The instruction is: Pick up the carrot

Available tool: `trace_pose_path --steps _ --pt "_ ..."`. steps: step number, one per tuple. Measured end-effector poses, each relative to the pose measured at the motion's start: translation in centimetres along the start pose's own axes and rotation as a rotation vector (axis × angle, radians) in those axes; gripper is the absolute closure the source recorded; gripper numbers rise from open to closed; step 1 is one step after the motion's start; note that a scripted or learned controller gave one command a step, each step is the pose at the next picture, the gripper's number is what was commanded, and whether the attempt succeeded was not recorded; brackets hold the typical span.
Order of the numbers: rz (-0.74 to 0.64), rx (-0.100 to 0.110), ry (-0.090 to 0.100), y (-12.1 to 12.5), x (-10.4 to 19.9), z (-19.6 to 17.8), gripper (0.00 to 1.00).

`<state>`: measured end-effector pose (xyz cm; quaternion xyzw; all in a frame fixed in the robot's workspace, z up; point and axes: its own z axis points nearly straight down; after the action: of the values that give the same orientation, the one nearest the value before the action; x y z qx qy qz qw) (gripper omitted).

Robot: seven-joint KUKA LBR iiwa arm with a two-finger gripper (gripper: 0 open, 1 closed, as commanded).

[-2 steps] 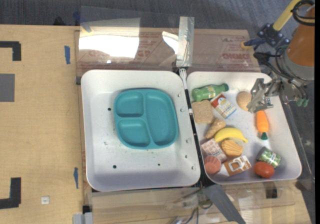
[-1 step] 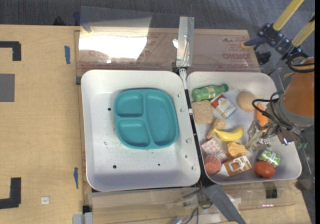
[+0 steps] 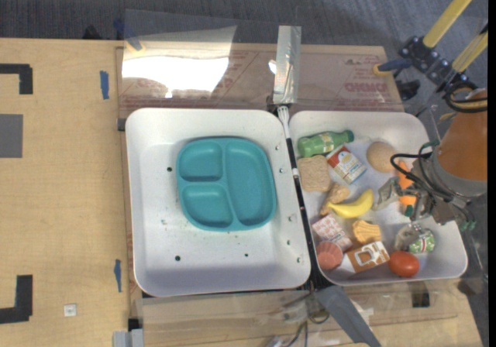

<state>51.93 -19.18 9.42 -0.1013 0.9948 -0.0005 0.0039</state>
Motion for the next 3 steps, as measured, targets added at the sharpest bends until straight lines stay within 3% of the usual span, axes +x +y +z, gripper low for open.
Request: trace_pose_path --steps 1,2,3 --pt "-0.002 0.003 -0.008 0.0 -0.3 -1.1 1.00" --pt "-0.002 0.003 -0.007 0.1 -0.3 -1.1 0.00" --pt "-0.002 0.003 -0.003 0.2 -3.1 0.5 0.00"
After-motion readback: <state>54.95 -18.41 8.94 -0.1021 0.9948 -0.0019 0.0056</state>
